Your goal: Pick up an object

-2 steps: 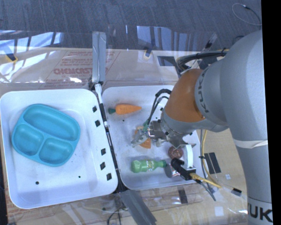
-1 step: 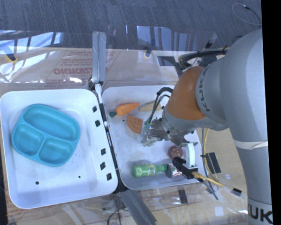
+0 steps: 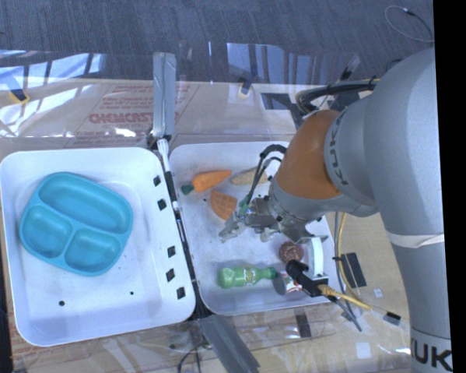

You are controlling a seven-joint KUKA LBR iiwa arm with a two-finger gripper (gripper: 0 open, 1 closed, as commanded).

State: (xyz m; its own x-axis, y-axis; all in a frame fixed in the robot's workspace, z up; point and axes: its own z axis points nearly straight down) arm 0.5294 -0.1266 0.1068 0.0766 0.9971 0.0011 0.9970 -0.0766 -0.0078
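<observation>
While fingers (image 3: 229, 230) seemingly spread, unclear: right bin (image 3: 190, 223) on bench (image 3: 97, 111), grey carpet (image 3: 208, 15) beyond.

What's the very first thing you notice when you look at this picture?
The big grey robot arm with its orange band, reaching in from the right over the right bin. Next, the bright blue plate in the left bin. Then the carrot and green bottle in the right bin.
</observation>
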